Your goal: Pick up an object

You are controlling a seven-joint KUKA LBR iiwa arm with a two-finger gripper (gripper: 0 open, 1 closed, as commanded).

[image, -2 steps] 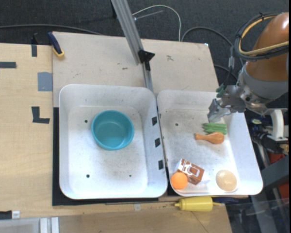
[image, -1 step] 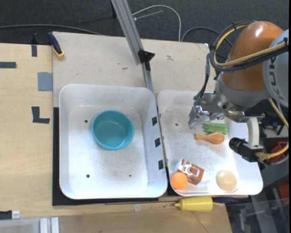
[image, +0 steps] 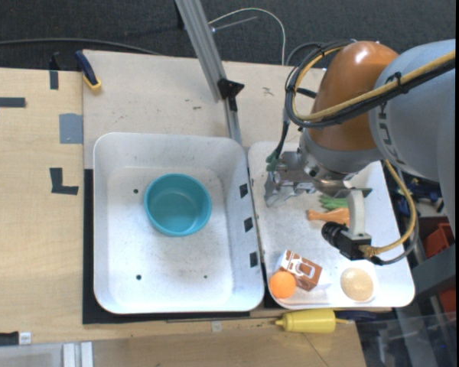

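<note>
The grey arm (image: 413, 105) reaches in from the right, its orange band (image: 352, 90) bent over the right bin (image: 275, 243). The gripper (image: 279, 193) hangs low near that bin's upper left; whether it grips anything cannot be told. A toy carrot (image: 329, 215) lies just right of it. An orange ball (image: 283, 284), a brown-and-white block (image: 304, 271) and a pale ball (image: 357, 284) sit nearer the front edge. A teal bowl (image: 177, 204) rests in the left bin (image: 122, 281).
</note>
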